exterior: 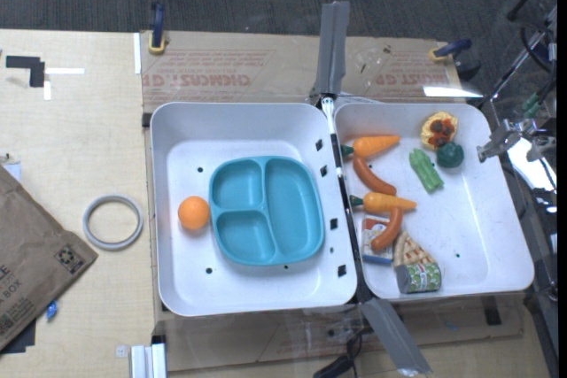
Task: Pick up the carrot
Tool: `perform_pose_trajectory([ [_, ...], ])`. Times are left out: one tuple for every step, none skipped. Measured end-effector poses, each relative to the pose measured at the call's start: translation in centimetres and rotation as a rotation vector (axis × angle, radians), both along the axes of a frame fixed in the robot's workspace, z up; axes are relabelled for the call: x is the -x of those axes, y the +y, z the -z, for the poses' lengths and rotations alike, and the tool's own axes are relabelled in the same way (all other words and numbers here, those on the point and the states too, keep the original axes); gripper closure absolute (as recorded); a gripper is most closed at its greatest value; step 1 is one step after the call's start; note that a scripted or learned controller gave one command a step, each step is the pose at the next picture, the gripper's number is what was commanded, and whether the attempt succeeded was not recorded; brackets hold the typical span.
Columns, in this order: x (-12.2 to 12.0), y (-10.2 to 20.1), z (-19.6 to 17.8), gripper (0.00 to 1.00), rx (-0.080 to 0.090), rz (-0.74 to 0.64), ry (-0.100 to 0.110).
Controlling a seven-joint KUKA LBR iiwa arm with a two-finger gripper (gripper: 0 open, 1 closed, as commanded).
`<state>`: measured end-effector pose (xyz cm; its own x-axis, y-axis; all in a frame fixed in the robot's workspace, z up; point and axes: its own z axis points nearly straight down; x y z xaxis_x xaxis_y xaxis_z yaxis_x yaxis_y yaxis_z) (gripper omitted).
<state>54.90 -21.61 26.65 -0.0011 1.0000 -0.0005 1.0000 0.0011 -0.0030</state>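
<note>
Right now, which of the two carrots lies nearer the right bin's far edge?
The upper carrot, near the divider beside the far wall. The other carrot lies mid-bin, with a sausage between them.

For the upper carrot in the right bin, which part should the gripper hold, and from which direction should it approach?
Grip the upper carrot at its thick middle, coming straight down from above. It lies flat, pointing right, so the fingers should close across its narrow width. The sausage sits close below, so the far side, toward the bin wall, probably gives more room.
</note>
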Motion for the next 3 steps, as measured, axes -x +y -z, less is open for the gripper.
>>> perform_pose_trajectory([
  [-1.0, 7.8, 5.0, 0.0, -0.001, -0.142, 0.0],
  [-11.4, 10.2, 15.6, 0.0, 0.005, -0.132, -0.019],
  [-11.1, 11.7, 17.3, 0.0, 0.001, 0.247, -0.006],
])
